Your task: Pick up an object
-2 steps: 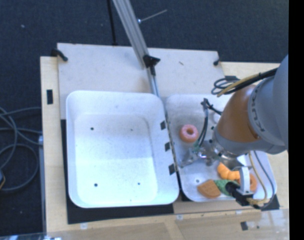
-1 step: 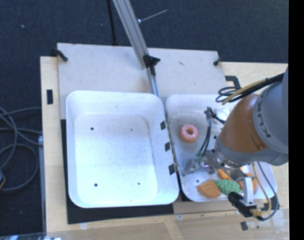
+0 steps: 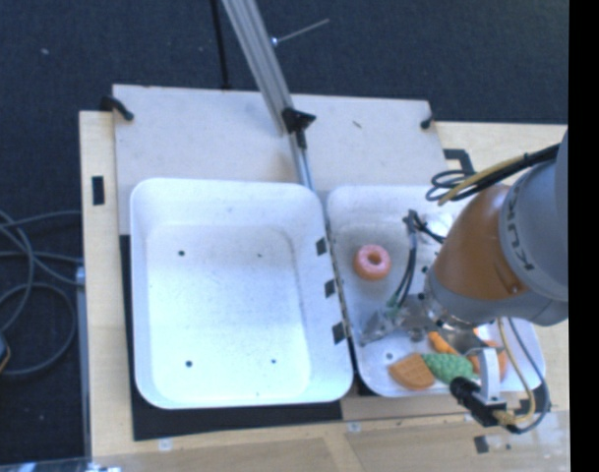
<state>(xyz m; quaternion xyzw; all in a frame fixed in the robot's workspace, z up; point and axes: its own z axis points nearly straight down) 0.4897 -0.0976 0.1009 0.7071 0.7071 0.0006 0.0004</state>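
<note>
Arm [image 3: 496, 254]: grey with an orange band, reached in from the right and hung low over the right bin
Jaws [image 3: 392, 324]: down in the middle of the right bin, close to its left wall; whether they were released or clenched, I could not tell
Right bin [image 3: 363, 205]: white, held all the loose things
Doughnut [image 3: 373, 261]: pink ring, lay flat, up from the jaws and apart from them
Orange wedge [image 3: 410, 372]: lay by the near wall
Green thing [image 3: 449, 365]: touched the wedge's right side
Small orange piece [image 3: 441, 342]: just above the green thing
Left bin [image 3: 230, 293]: white, beside the right bin on the surface [image 3: 102, 264]
</note>
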